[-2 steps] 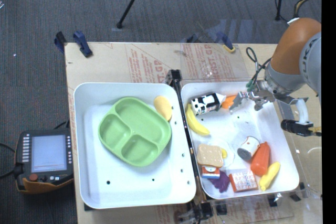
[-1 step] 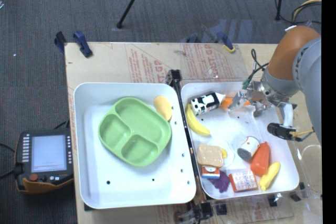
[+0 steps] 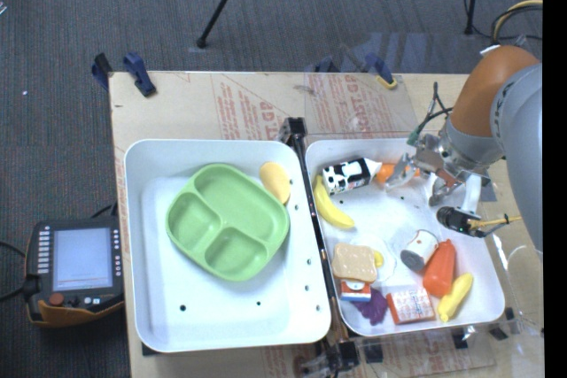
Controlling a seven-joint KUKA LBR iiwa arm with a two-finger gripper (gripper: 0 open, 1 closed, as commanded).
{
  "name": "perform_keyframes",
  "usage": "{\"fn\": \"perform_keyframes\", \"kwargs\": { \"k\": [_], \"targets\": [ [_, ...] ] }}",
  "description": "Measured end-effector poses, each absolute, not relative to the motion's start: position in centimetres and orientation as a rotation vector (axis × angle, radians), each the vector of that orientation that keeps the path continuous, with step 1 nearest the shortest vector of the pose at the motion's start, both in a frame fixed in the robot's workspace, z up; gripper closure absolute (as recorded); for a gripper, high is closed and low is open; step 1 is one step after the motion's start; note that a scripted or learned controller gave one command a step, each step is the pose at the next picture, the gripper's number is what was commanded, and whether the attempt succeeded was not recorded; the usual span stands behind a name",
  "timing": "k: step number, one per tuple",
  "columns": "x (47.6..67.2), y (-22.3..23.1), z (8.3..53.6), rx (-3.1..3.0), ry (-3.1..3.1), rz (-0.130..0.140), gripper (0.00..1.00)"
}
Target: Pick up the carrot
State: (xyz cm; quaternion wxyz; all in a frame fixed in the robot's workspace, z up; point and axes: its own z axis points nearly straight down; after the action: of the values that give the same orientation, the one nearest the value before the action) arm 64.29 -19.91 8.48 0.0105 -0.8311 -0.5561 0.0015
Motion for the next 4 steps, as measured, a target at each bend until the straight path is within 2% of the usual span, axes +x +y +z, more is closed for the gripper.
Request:
{"fn": "perform_keyframes", "kwargs": {
  "k": [1,2,3,4],
  "targets": [
    [63.8,-19.1,8.3,-2.822,-1.324,0.035,0.00],
    [63.3,-16.3,8.2,-3.030,-0.784,0.041,0.00],
    [63.1,-13.0,8.5,-3.102,-0.460,0.013,0.00],
    [63.0,-12.9,9.4,-3.098,-0.470,0.021,1.00]
  ]
}}
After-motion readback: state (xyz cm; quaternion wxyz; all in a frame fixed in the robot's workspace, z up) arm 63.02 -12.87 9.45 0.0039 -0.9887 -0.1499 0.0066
